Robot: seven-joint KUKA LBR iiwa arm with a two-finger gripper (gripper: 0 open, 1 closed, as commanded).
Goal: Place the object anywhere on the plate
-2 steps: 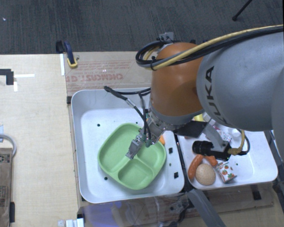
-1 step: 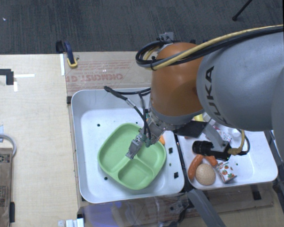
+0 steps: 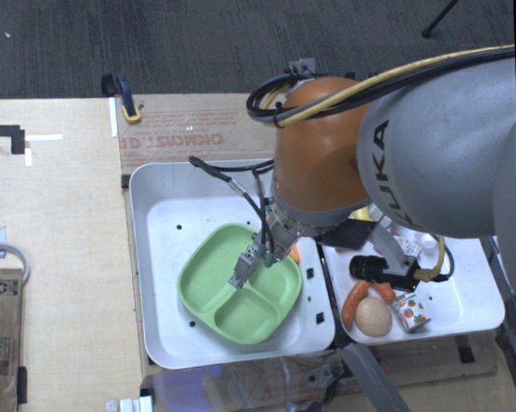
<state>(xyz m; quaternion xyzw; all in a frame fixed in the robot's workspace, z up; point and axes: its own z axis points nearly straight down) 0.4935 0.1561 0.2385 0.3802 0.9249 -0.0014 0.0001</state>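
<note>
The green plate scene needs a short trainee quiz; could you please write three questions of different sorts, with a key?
1. True or false: the green plate lies in the right-hand bin.
2. Multiple choice: where is the gripper seen? A) above the plate, B) above the egg, C) outside both bins.
3. Fill in: the orange carrot lies beside the ____ in the right bin.

Key:
1. False. The plate sits in the left bin.
2. A. The gripper is seen over the plate's upper compartments.
3. Egg. The brown egg lies against the carrot's lower end, with a small carton to its right.
</note>
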